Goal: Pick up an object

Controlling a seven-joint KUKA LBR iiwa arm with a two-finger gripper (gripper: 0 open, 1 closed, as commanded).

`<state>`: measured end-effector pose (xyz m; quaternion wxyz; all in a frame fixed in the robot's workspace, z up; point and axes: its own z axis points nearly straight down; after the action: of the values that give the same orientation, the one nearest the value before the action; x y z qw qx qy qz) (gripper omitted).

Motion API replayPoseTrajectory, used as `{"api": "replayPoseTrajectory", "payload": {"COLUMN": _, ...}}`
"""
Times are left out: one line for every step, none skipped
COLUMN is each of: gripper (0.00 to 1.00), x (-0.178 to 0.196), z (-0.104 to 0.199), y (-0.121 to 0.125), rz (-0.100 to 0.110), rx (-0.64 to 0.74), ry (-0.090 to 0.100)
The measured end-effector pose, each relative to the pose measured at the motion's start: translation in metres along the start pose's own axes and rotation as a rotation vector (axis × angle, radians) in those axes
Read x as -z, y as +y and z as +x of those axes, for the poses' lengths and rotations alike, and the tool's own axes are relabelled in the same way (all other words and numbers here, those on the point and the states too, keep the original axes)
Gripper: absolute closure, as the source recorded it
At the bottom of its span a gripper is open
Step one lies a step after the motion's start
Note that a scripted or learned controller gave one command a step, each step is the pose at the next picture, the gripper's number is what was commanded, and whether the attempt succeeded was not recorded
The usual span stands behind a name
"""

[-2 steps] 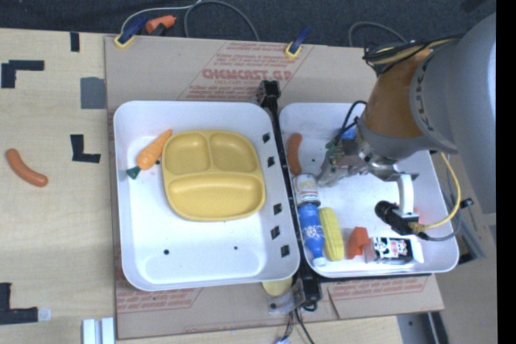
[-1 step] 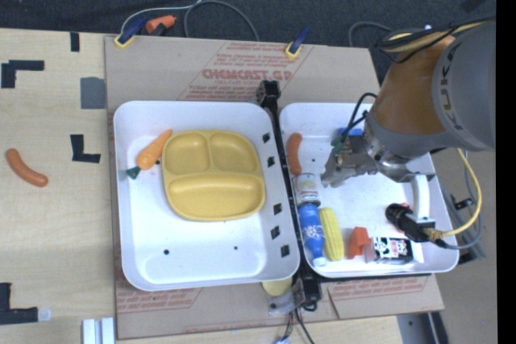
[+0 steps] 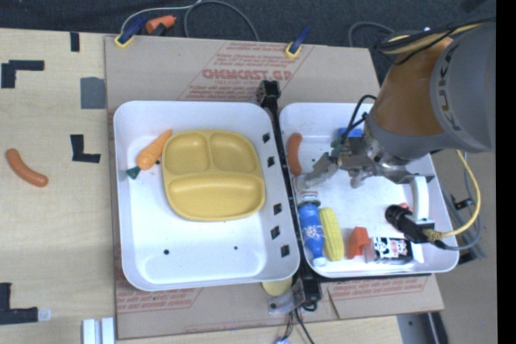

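Note:
My gripper [image 3: 334, 171] hangs over the middle of the right bin [image 3: 379, 110] with its fingers spread open and nothing between them. A brown sausage [image 3: 294, 152] lies just left of it by the bin's left wall. Below the gripper lie a blue bottle [image 3: 310, 229], a yellow corn cob [image 3: 330, 231], a small orange piece [image 3: 357, 241] and a black-and-white carton [image 3: 395, 248]. The arm's grey and orange body hides the bin's upper right part.
The left bin [image 3: 137, 254] holds a yellow divided plate [image 3: 214, 175] and a toy carrot [image 3: 151, 151]. Another sausage [image 3: 26, 167] lies on the bench at far left. Clamps [image 3: 160, 22] sit at the cardboard's back edge. A black divider [image 3: 276, 165] runs between the bins.

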<state>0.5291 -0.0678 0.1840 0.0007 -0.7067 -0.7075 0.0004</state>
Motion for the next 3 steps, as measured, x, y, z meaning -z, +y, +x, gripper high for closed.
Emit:
{"api": "replayPoseTrajectory", "payload": {"gripper": 0.00, "x": 0.0000, "z": 0.0000, "y": 0.0000, "rz": 0.000, "rx": 0.000, "ry": 0.000}}
{"api": "replayPoseTrajectory", "payload": {"gripper": 0.00, "x": 0.0000, "z": 0.0000, "y": 0.0000, "rz": 0.000, "rx": 0.000, "ry": 0.000}}
{"api": "replayPoseTrajectory", "payload": {"gripper": 0.00, "x": 0.0000, "z": 0.0000, "y": 0.0000, "rz": 0.000, "rx": 0.000, "ry": 0.000}}
